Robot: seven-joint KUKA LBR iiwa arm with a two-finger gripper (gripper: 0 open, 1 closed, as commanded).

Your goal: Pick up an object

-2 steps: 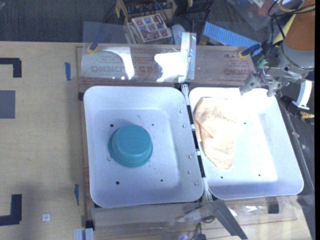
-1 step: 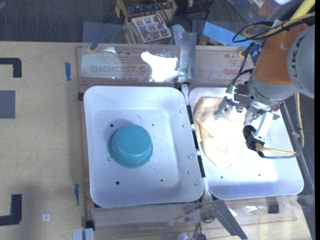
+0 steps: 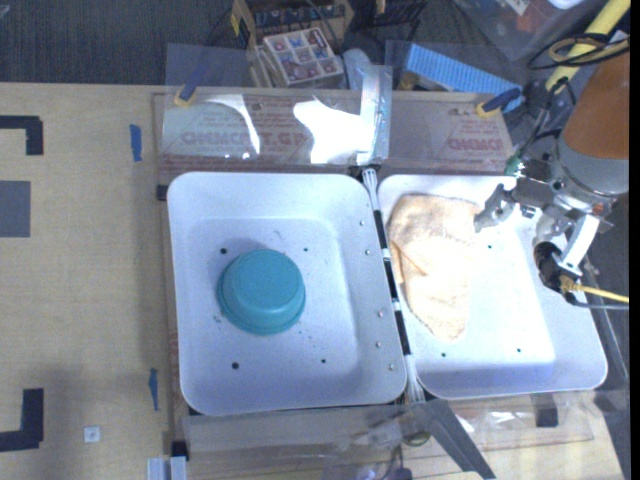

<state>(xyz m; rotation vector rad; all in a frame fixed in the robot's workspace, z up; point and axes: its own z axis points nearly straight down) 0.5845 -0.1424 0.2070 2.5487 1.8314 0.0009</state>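
Nothing is lifted yet and the whole pick remains ahead: my gripper [image 3: 522, 211] hangs over the right bin [image 3: 520, 358] with fingers spread apart and nothing between them, the tan cloth [image 3: 432, 263] just left of my jaws, the teal bowl [image 3: 262, 290] further left in the left bin [image 3: 200, 218].
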